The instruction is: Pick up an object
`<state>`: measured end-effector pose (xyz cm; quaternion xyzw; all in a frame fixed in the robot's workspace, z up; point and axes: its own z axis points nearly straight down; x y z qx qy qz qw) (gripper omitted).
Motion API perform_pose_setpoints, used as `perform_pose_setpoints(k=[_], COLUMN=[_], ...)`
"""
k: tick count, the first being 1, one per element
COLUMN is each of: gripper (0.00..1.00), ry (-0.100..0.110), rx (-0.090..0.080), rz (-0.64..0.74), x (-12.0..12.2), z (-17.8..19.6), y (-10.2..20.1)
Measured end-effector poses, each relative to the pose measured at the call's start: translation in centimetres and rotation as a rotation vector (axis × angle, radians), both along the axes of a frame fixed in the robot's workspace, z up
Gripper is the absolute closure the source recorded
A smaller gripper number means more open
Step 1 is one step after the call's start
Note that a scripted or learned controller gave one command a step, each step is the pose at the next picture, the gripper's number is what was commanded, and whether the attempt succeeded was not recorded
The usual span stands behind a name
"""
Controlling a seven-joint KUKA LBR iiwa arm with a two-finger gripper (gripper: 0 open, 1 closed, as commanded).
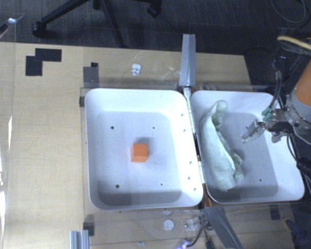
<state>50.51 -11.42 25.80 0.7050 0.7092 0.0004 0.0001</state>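
- The claw (254, 130) hangs over the right bin (287, 191), toward its far right part, with the arm (306, 95) coming in from the right edge; its tip points left.
- The claw is small and pale against the white floor, so I cannot tell its state; nothing is seen gripped in it.
- Nearest thing: a pale cloth (220, 149), just to the claw's left in the same bin. It lies along the bin's left wall, with its long axis running from the far end toward the near end and bending slightly right at the near end.
- Judged from this, the cloth is the handier pick: a short move left and down would reach its middle, and closing across the narrow width should suit it best.
- Further off: an orange cube (139, 152) sits near the middle of the left bin (101, 191), well apart from the claw, beyond the cloth and the rims between the bins.
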Motion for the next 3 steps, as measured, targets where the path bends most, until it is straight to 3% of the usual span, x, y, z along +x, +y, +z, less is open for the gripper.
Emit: perform_pose_setpoints(k=[1, 2, 3], gripper=[0.00, 1.00, 1.00], ry=[-0.003, -0.006, 0.000], rx=[0.001, 0.001, 0.000], rz=[-0.046, -0.045, -0.445], x=[-1.7, -1.6, 2.6], z=[-15.8, -14.7, -7.4], y=[2.5, 2.5, 4.3])
